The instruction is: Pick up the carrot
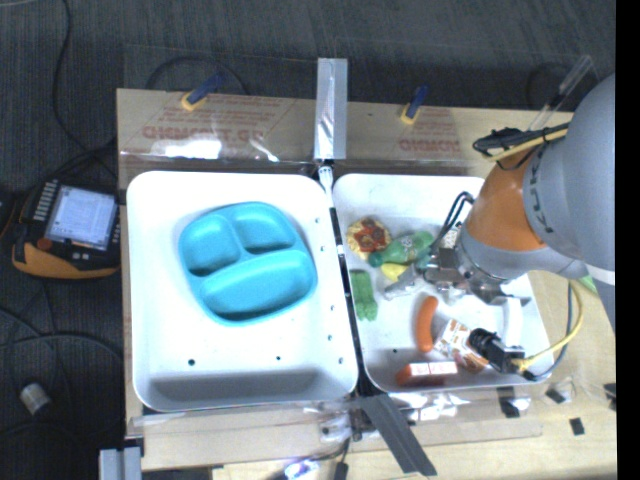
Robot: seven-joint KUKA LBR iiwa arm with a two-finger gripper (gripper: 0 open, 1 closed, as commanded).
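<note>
Carrot, an orange tapered plastic piece (427, 323), lies in the right shallow white bin (395, 192), at 6 o'clock from the grey two-finger gripper (428, 273); whether that claw is open or closed cannot be told. Green plastic vegetables (398, 253) crowd at its 10 o'clock, a green pod (362, 295) at 9. A red-and-white packet (432, 371) sits below the carrot. The left bin (160, 368) holds a blue sectioned plate (246, 259). Dark carpet (60, 78) surrounds the bench.

I am looking down from one fixed camera above the bench, at a slant, taking in the left bin (150, 368) and right bin (540, 313) together, quite near.
</note>
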